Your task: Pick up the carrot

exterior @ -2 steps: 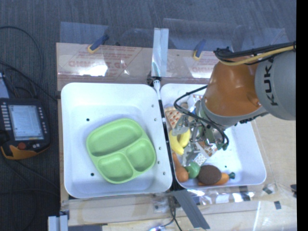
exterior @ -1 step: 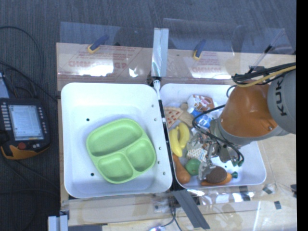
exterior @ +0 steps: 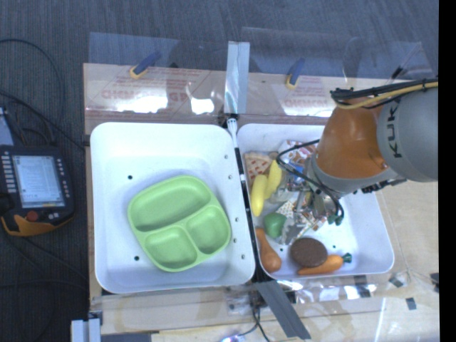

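The carrot (exterior: 324, 265), orange with a small green tip, lies along the front wall of the right bin (exterior: 377, 251), beside a round brown piece (exterior: 308, 251). My gripper (exterior: 308, 204) hangs low over the middle of that bin, under the orange wrist band, above a clutter of toy food. It is a little behind and to the left of the carrot, apart from it. Nothing of the carrot is covered.
A second orange piece (exterior: 268, 254) lies at the right bin's front left, with a green piece (exterior: 274, 224), two yellow pieces (exterior: 258, 194) and a pizza slice (exterior: 256, 166) behind it. The left bin (exterior: 114, 148) holds a green divided plate (exterior: 178, 223).
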Robot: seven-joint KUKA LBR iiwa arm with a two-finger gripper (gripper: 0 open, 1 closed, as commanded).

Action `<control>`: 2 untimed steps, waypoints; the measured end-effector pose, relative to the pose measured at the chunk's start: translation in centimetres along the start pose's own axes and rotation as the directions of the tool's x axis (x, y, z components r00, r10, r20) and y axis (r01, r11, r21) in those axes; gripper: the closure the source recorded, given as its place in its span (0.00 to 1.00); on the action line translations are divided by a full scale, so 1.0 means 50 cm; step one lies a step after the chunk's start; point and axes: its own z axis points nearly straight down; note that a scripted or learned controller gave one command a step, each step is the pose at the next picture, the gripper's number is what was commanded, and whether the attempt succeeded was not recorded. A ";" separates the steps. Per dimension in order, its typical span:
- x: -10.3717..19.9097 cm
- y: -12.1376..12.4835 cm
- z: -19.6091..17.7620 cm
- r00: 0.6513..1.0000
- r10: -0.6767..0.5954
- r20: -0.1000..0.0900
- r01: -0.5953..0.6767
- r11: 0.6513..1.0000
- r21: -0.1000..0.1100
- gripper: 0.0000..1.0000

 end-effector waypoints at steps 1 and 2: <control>-0.109 0.200 -0.181 0.946 -0.325 0.008 0.325 0.946 0.001 0.00; -0.230 0.202 -0.176 0.989 -0.145 0.004 0.145 0.989 0.000 0.00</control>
